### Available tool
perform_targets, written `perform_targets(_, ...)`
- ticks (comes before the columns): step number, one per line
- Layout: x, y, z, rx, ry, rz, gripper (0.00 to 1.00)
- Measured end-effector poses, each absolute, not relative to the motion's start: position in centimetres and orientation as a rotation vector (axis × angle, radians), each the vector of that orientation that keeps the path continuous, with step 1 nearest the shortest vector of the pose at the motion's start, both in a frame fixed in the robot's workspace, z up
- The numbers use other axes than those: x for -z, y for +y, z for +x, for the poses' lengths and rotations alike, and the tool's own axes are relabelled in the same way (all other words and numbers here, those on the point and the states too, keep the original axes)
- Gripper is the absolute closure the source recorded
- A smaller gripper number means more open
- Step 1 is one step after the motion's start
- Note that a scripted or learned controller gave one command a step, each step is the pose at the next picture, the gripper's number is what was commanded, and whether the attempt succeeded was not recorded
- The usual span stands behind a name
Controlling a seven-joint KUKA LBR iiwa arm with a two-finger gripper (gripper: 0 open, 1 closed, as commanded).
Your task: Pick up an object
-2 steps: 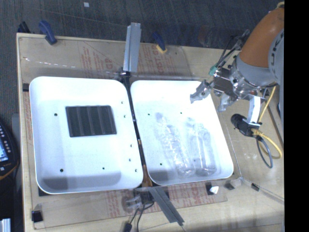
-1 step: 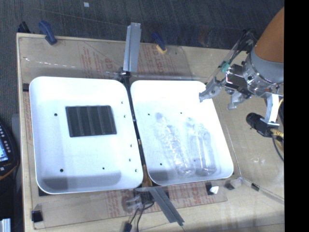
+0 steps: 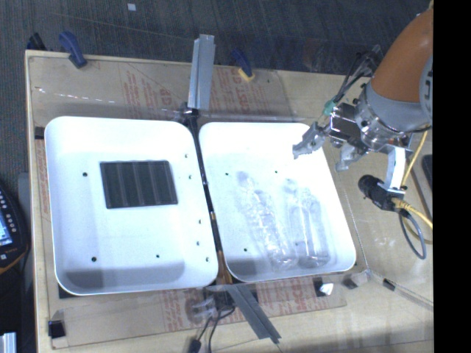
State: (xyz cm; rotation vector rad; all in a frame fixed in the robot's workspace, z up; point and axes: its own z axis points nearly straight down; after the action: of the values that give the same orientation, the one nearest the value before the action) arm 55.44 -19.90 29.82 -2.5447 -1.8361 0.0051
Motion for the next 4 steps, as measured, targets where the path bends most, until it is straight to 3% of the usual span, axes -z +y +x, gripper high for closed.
perform_targets(1, -29.8, -19.9, 55.4, -0.005, -1.836, -2.545, 0.0)
perform_targets(2, -32.6, -20.4, 54.2, 0.0, -1.785, -2.586, 0.0)
perform_targets(3, -24.6, -18.9, 47.6, -0.007, -1.271, -2.868, 0.0)
perform_targets(4, -19.8, -16.0, 47.7, -0.006, -0.416, -3.108, 0.0)
